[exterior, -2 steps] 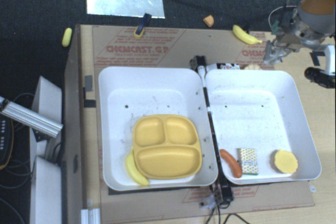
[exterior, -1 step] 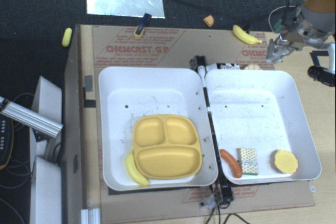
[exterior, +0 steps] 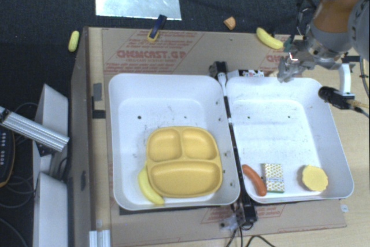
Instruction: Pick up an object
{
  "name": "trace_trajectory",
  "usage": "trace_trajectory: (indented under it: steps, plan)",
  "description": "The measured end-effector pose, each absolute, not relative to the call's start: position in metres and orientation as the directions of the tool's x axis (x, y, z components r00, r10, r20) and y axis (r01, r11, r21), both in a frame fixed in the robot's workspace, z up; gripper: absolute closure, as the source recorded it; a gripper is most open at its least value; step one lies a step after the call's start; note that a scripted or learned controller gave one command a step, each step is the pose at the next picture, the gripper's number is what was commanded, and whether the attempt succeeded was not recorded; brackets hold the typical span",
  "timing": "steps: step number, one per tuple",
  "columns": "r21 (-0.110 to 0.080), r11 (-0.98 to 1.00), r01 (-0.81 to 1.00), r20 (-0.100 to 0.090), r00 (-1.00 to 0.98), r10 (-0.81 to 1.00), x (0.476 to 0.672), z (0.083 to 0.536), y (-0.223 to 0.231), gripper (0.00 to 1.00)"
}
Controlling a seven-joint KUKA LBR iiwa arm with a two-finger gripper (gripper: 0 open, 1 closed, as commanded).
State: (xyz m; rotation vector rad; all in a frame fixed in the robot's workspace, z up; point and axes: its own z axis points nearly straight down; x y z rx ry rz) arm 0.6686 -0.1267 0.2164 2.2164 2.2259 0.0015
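The gripper (exterior: 286,73) hangs over the far rim of the right bin (exterior: 332,124). In that bin's near end lie an orange sausage (exterior: 254,179), a small printed box (exterior: 273,177) just beside it, and a round yellow piece (exterior: 314,178) toward the near right corner.

We are counting two white bins (exterior: 173,87) (exterior: 289,98), one yellow divided plate (exterior: 184,162), three bananas (exterior: 149,188) (exterior: 269,39) (exterior: 73,41), one sausage (exterior: 255,180), one small box (exterior: 273,177), one yellow round piece (exterior: 314,178).
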Motion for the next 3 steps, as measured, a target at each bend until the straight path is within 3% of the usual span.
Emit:
trace_trajectory:
  steps: [1,2,3]
  plan:
    - [0.003,0.005,1.0,0.0,-0.005,1.0,0.669,0.224,-0.086,1.0]
    - [0.005,0.002,1.0,-0.001,-0.002,1.0,0.669,0.26,-0.095,1.0]
    - [0.002,0.005,1.0,0.002,-0.005,1.0,0.669,0.241,-0.009,1.0]
